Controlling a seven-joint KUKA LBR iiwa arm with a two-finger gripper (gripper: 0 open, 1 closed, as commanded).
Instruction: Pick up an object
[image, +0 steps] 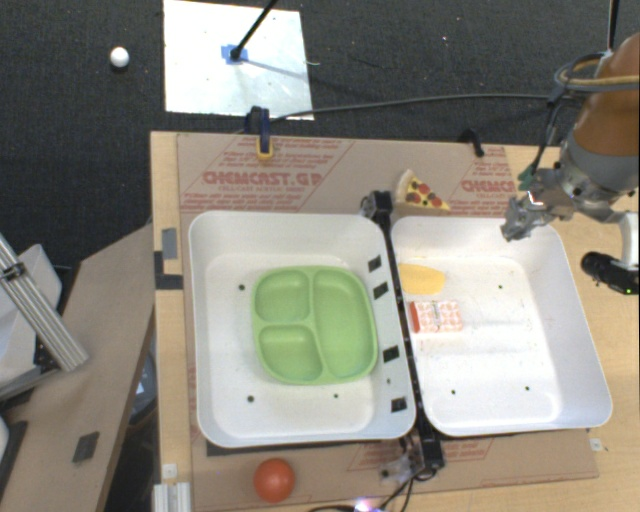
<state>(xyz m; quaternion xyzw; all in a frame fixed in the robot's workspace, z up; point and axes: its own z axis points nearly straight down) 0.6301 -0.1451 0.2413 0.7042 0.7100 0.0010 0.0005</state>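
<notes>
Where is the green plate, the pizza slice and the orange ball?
green plate (315, 325): camera view, on its middle divider.
pizza slice (421, 193): camera view, on its topped face.
orange ball (273, 479): camera view, on its round top.

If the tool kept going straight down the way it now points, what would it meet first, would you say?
Most likely the bare floor of the right bin near its far right corner. The tool hangs over that corner, apart from the yellow piece and the red-and-white packet. Depth is unclear, so it might clip the rim instead.
</notes>
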